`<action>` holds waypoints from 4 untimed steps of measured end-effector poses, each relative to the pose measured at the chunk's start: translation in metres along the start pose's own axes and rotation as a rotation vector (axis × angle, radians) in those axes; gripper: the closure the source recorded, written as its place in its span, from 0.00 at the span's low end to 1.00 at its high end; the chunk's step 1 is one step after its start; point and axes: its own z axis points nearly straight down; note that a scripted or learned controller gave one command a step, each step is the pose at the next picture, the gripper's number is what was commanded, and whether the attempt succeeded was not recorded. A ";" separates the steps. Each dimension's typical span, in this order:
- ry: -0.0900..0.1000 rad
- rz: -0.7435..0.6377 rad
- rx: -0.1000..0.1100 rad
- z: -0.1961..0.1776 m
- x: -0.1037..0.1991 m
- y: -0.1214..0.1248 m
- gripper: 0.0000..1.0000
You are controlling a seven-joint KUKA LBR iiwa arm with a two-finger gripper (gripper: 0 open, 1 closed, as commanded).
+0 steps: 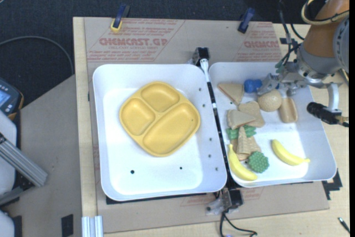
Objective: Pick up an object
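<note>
The arm (324, 36) is cut off at the picture's right edge, and its wrist leans down over the far part of the right bin (319, 144). The end effector (280, 83) hangs just above the round potato (270, 101); whether it is released or clenched cannot be told, since dark cables and glare blur it. Touching the potato's right side lies a bread roll (288, 110); a blue object (252, 85) sits just left of it, half hidden. Nearer the viewer from the potato lie bread slices (242, 117), broccoli (258, 161) and two bananas (288, 153). The left bin (108, 119) holds a yellow divided plate (160, 117).
</note>
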 end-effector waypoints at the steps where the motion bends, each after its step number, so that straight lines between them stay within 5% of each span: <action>1: -0.001 0.000 -0.002 0.016 0.001 0.000 0.00; 2: -0.002 0.000 -0.004 0.005 0.001 0.001 1.00; 4: -0.004 0.001 -0.011 -0.120 0.000 0.004 1.00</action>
